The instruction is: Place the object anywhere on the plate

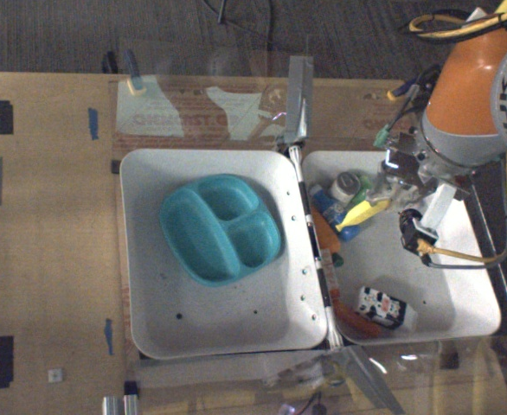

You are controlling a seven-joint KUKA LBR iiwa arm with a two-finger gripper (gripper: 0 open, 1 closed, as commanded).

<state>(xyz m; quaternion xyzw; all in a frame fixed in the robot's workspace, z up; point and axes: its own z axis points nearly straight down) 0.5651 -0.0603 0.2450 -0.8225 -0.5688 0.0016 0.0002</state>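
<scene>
A teal divided plate [221, 228] lies in the left bin [150, 318], a little above its middle, with nothing on it. In the right bin [448, 292] a cluster of objects sits at the upper left: a yellow banana-shaped piece [362, 213], a blue object [327, 204], a small grey-white round item [349, 182] and an orange piece [325, 237]. My gripper [398, 188] hangs over the right end of the yellow piece, below the orange-banded wrist [470, 85]. The wrist hides how it meets the pile.
A black-and-white box [381, 305] rests on an orange item [357, 323] at the right bin's lower left. A yellow cable [457, 258] loops from a black fitting [412, 229] across the right bin. A metal divider [310, 232] separates the bins.
</scene>
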